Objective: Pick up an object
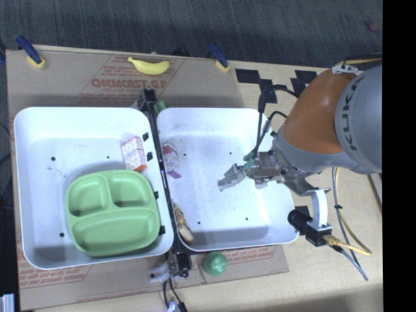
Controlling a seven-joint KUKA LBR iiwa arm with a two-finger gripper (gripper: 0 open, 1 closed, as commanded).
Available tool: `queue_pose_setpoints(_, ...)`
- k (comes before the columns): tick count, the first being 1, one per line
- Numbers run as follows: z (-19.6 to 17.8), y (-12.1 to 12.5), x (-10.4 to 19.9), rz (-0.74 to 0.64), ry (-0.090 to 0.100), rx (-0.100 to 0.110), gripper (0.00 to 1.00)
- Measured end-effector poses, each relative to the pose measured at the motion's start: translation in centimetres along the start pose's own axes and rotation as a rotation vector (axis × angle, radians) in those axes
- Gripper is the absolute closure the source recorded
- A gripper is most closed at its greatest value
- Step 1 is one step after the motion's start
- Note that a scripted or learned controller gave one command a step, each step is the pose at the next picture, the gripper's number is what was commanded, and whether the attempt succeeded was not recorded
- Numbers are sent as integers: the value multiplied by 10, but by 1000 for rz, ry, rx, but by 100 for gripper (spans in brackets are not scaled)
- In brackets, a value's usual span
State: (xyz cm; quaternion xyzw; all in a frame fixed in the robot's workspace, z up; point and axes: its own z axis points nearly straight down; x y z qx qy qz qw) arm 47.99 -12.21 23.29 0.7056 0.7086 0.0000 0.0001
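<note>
- The two white bins (39,174) are being viewed from above; the arm (325,125) is being reached over the right one.
- A green divided tray (114,210) is being kept in the left bin, with a small carton (133,153) just beside its top edge.
- The gripper (229,178) is being hung mid right bin; whether it's spread or clenched can't be told, and nothing is being seen in it.
- A small wrapper (170,161) is lying near the divider, probably the easiest target, so the fingers should be centred over it before descending.
</note>
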Motion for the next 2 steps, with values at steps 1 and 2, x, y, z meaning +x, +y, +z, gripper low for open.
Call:
queue_pose_setpoints(1, 18, 32, -90, 1, 0, 0, 0)
queue_pose_setpoints(2, 102, 78, -88, -2, 2, 4, 0)
